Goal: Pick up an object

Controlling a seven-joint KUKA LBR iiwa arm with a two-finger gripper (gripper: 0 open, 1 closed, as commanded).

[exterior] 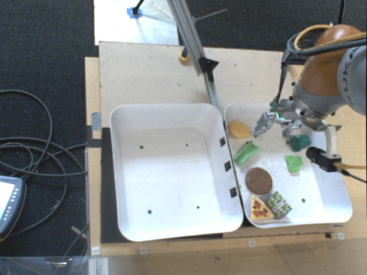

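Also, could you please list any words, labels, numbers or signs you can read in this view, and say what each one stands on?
None can be read.
The green printed packet in the right bin: print too small and blurred.
The pizza-slice piece: picture only, no text.
The screen device at the left edge: display too blurred.

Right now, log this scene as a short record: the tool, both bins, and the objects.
arm: reaches in from the right, above the right bin
tool: low over the right bin's upper part, nothing seen between its fingers
left bin: white, shallow
right bin contents: yellow piece, green wedge, brown disc, teal lump, bright green piece, pizza slice, green patterned packet
nearest to tool: yellow piece, just to its left
bench: pale board under both bins
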